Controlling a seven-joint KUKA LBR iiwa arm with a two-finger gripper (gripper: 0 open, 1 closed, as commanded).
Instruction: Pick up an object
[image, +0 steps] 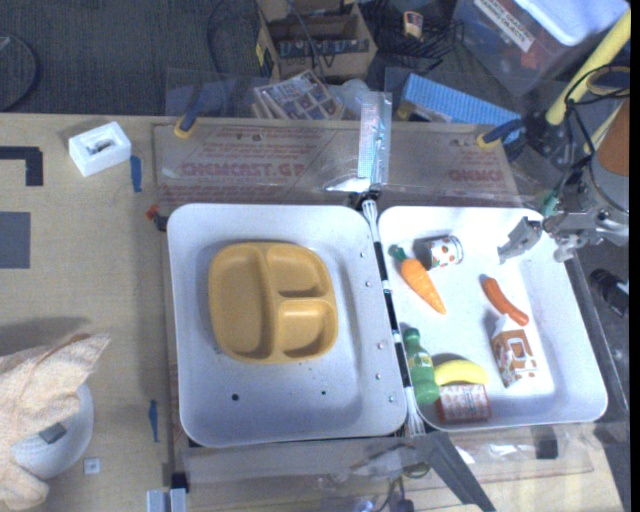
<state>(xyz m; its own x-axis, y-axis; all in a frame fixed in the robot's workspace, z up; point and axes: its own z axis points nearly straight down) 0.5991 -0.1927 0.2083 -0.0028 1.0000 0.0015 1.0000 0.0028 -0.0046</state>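
The right bin (580, 340) holds several small things. An orange toy carrot (423, 285) lies at its upper left, beside a small spotted can (440, 251). A red-orange sausage (504, 300) lies near the middle right, with a little orange-and-white carton (514, 357) below it. Along the bin's lower left are a green bottle (417, 365), a yellow banana (459, 373) and a red-labelled can (462, 404). My gripper (522, 238) hovers over the bin's upper right corner, above and to the right of the sausage, with nothing seen in it.
The left bin (190, 400) bears a yellow divided plate (272, 300). A white box (99, 147) sits on the bench at far left, and a cloth (45, 375) over a bowl lies at lower left. Cables and clutter crowd the back right.
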